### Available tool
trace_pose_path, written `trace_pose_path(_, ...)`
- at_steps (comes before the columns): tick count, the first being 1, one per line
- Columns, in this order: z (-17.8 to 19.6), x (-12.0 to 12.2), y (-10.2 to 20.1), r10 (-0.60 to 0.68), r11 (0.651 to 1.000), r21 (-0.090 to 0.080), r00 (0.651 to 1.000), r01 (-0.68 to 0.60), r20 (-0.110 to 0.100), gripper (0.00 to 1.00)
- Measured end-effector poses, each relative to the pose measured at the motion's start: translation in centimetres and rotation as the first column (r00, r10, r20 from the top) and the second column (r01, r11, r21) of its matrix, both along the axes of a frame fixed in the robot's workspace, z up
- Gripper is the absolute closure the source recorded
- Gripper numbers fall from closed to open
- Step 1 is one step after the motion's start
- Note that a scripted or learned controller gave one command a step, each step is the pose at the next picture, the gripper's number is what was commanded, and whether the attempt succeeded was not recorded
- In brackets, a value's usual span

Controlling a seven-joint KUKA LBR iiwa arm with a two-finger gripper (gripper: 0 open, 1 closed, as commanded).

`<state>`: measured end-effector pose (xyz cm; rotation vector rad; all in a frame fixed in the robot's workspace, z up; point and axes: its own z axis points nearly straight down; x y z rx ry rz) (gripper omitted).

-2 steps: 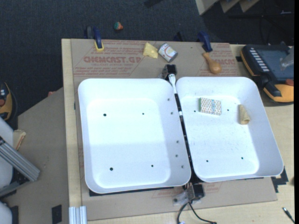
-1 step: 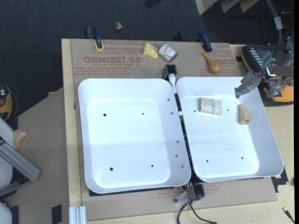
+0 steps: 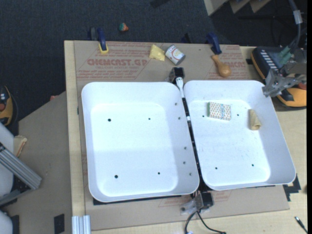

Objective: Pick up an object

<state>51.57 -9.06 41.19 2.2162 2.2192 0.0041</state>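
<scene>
1. Plastic, smooth and glossy white, forms both shallow bins; each is a rounded-corner rectangle with a raised rim. The left bin (image 3: 131, 140) has small dark dots on its floor, and the right bin (image 3: 234, 165) touches it along a dark seam.
2. In the right bin's upper half lies a flat square packet (image 3: 219, 110), pale with a speckled blue-and-yellow print, resting flat on the floor.
3. Just right of the packet, apart from it, lies a small tan cylinder (image 3: 254, 119), cork-like in look, resting on its side close to the bin's right wall.
4. Beyond the bins, on the board, sit a yellow wedge (image 3: 157, 53), a small white box (image 3: 174, 54) just beside it, and an orange-brown wooden piece (image 3: 221, 66) with a rounded end.
5. At the right edge, above and outside the right bin, a grey metal part that may be the gripper (image 3: 280, 82) hangs over the bench; it is too blurred and cut off to tell how it is set, and nothing can be seen held in it.
6. A brown printed cardboard sheet (image 3: 122, 62) lies under both bins, held by blue clamps (image 3: 101, 39) at the far edge, on a pale wooden bench (image 3: 297, 199).
7. Dark carpet (image 3: 48, 13) covers the floor beyond.
</scene>
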Motion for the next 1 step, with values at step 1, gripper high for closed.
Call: trace_pose_path(1, 1.28, -3.79, -8.64, -0.009, 1.0, -0.003, 1.0, 0.009, 0.0, 1.0)
